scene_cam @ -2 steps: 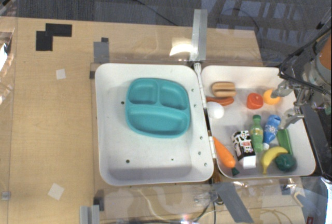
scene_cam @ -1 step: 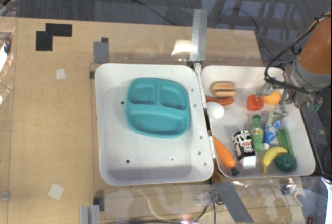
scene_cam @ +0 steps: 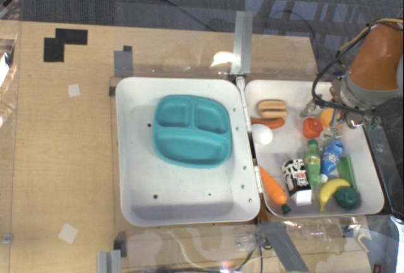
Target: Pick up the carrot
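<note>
Carrot [scene_cam: 273,186] first: it lies at the near-left corner of the right bin [scene_cam: 372,199], slanted, its orange body against the left wall and its green tip pointing toward the near edge. Just to its right stands a black-and-white carton [scene_cam: 294,175], with a small white block [scene_cam: 303,197] at its foot. Beside those comes a green bottle [scene_cam: 312,163], then a blue-and-white bottle [scene_cam: 331,158], a yellow banana [scene_cam: 331,189], a flat green piece [scene_cam: 346,170] and a dark green rounded vegetable [scene_cam: 348,198] in the near-right corner. Farther back, a white egg [scene_cam: 261,135] rests near the left wall, with a hot dog [scene_cam: 271,109] beyond it and a red tomato [scene_cam: 312,127] toward the middle.

At the bin's far-right side the arm [scene_cam: 377,63] hangs over a small orange-yellow item, and the gripper [scene_cam: 333,119] sits low there, well apart from the carrot; whether its grip is spread or closed is hard to make out, since cables and wrist crowd the spot.

Across the divider, the left bin [scene_cam: 136,158] holds a teal compartment plate [scene_cam: 191,130].
</note>
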Action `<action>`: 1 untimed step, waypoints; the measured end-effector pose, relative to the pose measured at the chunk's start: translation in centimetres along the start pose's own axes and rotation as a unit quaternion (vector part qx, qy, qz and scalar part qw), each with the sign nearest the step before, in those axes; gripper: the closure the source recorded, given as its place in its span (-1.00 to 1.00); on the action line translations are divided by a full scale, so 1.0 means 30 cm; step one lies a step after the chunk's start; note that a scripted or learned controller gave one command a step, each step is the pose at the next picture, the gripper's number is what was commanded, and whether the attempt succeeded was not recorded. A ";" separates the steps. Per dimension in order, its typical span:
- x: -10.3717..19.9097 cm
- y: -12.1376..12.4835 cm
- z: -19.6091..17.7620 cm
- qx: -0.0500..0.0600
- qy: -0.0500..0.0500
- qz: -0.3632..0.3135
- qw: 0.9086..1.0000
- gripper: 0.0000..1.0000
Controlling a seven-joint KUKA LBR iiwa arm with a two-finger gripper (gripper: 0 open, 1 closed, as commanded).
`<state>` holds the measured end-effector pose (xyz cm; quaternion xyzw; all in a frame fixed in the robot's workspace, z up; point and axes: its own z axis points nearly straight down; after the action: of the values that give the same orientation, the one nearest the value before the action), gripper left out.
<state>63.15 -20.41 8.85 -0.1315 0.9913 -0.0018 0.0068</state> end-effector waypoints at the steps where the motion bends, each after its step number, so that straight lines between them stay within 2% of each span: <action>1: -0.043 -0.015 -0.004 0.001 0.000 -0.164 0.986 -1.00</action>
<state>64.52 -20.51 8.98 -0.2924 0.9563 -0.0035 0.0067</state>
